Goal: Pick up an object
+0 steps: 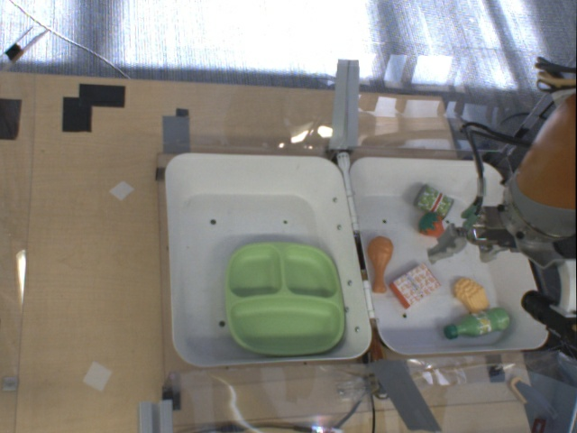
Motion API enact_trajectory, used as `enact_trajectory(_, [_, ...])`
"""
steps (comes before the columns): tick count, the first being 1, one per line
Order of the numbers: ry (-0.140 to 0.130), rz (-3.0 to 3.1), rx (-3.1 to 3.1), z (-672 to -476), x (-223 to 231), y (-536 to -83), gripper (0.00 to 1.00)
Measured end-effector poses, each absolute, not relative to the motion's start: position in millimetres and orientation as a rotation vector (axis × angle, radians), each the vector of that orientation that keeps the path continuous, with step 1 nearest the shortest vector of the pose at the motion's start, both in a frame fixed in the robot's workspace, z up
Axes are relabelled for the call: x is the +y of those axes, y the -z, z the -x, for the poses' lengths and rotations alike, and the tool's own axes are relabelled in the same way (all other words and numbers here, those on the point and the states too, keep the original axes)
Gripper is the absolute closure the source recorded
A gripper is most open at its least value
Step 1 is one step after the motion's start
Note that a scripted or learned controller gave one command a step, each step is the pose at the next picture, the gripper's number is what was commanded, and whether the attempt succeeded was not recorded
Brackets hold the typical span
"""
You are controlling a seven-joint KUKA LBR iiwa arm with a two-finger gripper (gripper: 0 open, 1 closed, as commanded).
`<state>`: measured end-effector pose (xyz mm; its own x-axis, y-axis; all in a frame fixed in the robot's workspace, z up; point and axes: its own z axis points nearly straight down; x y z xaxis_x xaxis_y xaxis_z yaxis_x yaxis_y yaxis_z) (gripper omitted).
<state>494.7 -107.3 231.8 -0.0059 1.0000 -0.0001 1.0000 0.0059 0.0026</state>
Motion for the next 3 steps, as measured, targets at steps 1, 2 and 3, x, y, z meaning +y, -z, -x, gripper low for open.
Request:
enact_trajectory(1, [-0.001,-2.297,2.143,-521.1,-84,-111,0.00])
enact_trajectory(2, [-0.013,-2.322,2.104,-514.4,-83,-90,0.00])
enact_trajectory(3, [-0.021,-2.317,2.100,-517.1,-83,-102,1.00])
